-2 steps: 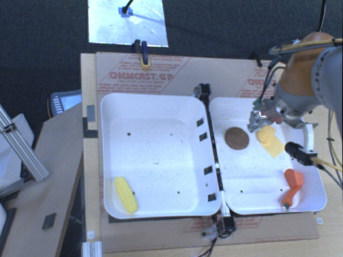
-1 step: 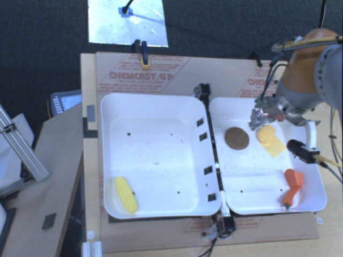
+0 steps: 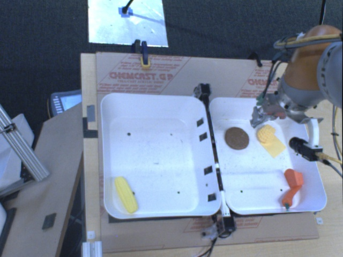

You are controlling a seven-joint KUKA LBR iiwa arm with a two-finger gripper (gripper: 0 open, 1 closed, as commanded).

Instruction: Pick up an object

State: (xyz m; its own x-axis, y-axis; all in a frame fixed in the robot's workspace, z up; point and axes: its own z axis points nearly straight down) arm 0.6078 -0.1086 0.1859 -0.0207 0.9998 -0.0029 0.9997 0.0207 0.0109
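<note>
My gripper [image 3: 260,118] hangs over the back of the right bin [image 3: 252,205], just above and left of a yellow cheese wedge [image 3: 269,140]. A brown round cookie [image 3: 236,138] lies to the gripper's lower left, apart from it. An orange carrot [image 3: 291,186] rests near the bin's front right corner. In the left bin [image 3: 155,103], a yellow corn cob [image 3: 126,194] lies at the front left. I see nothing held in the gripper.
A black divider strip [image 3: 210,149] runs between the two bins. A clamp [image 3: 143,51] sits at the bench's back edge under a shiny metal plate [image 3: 127,15]. The grey and orange arm [image 3: 311,63] comes in from the right.
</note>
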